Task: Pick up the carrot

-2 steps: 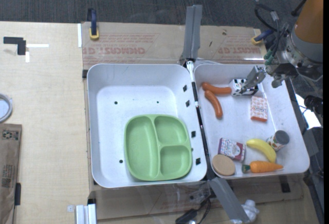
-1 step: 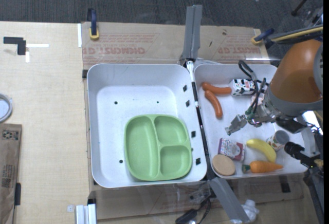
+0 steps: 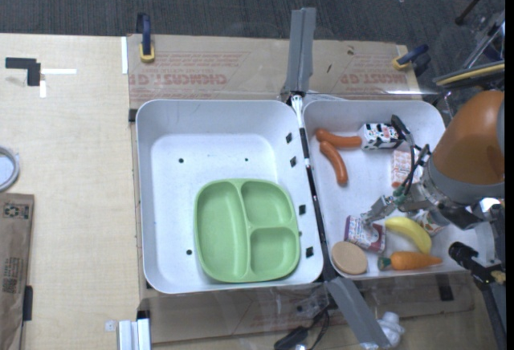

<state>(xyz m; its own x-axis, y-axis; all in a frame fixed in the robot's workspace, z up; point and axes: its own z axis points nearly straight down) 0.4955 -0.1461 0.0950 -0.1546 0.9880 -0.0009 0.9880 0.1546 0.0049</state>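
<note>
The orange carrot (image 3: pixel 415 261) lies flat along the front wall of the right bin (image 3: pixel 365 107), its green end pointing left. My gripper (image 3: pixel 387 208) hangs over the middle of that bin, up and to the left of the carrot, not touching it. It stands open with nothing between its fingers. A yellow banana (image 3: pixel 409 233) lies between the gripper and the carrot. The grey wrist with its orange band (image 3: pixel 475 140) reaches in from the right.
The right bin also holds two sausages (image 3: pixel 335 162), a cow-patterned carton (image 3: pixel 379 136), a pink snack packet (image 3: pixel 365 233) below the gripper, and a round brown biscuit (image 3: pixel 349 258). A green divided plate (image 3: pixel 247 229) sits in the left bin (image 3: pixel 161 180).
</note>
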